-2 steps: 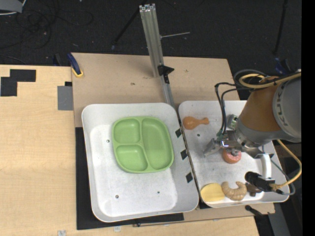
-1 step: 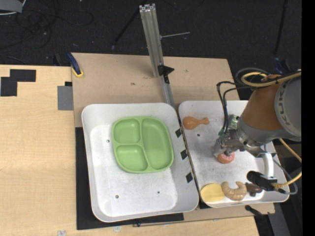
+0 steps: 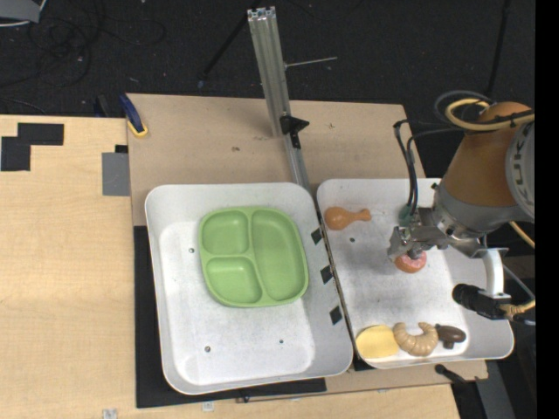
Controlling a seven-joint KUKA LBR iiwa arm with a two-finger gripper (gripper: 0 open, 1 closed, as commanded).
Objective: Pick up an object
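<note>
My gripper (image 3: 409, 244) is low in the right bin (image 3: 384, 295), near its middle. Directly beneath it a small red-pink object (image 3: 411, 264) peeks out, partly covered by the gripper body. An orange drumstick-shaped toy (image 3: 347, 218) lies to the left, near the bin's back left corner. Along the front edge sit a yellow piece (image 3: 376, 344), a tan curled piece (image 3: 417, 339) and a dark brown piece (image 3: 451, 333), close together.
The left bin (image 3: 175, 339) holds a green divided plate (image 3: 253, 257). An upright aluminium post (image 3: 272, 77) stands behind the seam between the bins. Black clips (image 3: 325, 274) line the shared wall. The arm's cables and a black fitting (image 3: 479, 298) hang over the right bin's right side.
</note>
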